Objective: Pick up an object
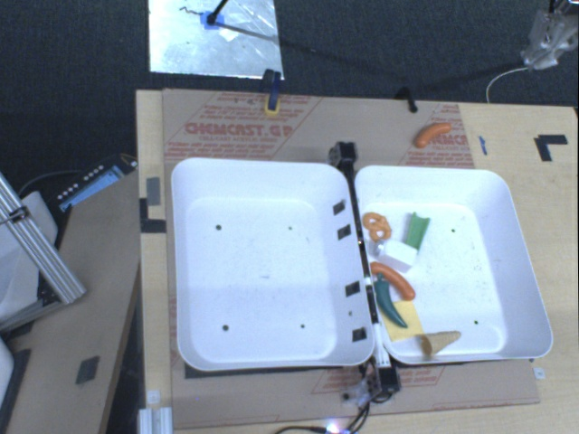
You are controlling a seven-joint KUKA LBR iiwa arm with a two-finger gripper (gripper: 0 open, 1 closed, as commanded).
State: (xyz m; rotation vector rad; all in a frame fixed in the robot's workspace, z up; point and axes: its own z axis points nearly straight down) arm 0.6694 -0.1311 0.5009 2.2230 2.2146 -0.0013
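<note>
Bins sat side by side on the bench point(226, 120): the left bin point(262, 260) beside the right bin point(470, 269). Along the right bin's left wall lay a pretzel point(376, 226), a green block point(416, 231), a white block point(400, 254), a sausage point(393, 279), a dark green pepper point(390, 306), a yellow card point(405, 319) and a cone point(438, 341). Another sausage point(432, 135) lay on the bench beyond that bin. At far upper right hung the pincer point(545, 48); whether spread or pressed together, I could not tell.

Pretty even overhead light, slightly soft focus overall; the foil sheet point(215, 23) at 11 o'clock glares, white bins point(262, 269) look a bit washed out.
</note>
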